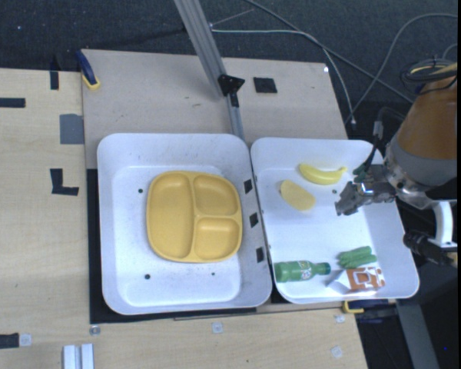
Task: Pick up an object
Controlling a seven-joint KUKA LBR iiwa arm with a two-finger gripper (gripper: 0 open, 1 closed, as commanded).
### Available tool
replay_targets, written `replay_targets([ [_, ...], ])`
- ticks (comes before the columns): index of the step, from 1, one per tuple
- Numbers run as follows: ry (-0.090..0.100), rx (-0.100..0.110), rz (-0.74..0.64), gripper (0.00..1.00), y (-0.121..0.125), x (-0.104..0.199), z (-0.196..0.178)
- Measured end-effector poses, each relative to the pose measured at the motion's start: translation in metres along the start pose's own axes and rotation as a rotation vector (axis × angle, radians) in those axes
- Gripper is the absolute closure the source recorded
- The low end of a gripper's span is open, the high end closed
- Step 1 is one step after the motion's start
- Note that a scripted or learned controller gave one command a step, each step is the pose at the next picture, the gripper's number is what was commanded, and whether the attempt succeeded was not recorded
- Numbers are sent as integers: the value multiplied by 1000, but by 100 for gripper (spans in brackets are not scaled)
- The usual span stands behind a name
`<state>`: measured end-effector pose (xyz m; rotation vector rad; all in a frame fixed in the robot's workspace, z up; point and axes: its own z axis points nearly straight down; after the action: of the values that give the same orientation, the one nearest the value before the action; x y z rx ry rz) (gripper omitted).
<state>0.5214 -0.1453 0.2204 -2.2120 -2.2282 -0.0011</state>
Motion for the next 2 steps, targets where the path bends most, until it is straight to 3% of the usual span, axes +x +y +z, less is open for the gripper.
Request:
replay_targets([
  [2,0,1,0,100,28,109,-13],
])
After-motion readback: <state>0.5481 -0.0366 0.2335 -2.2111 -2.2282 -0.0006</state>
